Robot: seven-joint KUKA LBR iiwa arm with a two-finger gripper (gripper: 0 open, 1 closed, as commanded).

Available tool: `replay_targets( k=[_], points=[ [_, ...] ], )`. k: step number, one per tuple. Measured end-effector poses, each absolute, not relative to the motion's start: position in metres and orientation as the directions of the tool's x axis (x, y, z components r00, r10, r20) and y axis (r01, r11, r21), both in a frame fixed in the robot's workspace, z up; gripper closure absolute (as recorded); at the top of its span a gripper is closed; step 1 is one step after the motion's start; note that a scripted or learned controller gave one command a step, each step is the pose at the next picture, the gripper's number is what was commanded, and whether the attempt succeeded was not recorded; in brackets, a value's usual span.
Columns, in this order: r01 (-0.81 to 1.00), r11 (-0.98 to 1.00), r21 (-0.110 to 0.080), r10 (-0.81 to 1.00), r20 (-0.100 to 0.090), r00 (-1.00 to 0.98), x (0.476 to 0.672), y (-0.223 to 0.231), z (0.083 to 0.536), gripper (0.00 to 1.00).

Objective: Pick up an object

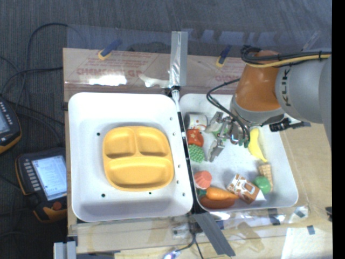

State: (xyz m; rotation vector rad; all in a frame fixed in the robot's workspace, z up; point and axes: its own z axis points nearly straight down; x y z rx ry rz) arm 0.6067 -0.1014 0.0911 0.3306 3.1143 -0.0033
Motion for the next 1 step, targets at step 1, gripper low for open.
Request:
replay_targets(
  k=[1],
  points=[
    [0.067,0.998,-0.005,0.067,-0.033,-0.997,0.5011,-0.1203,0.0942,0.00]
  ],
)
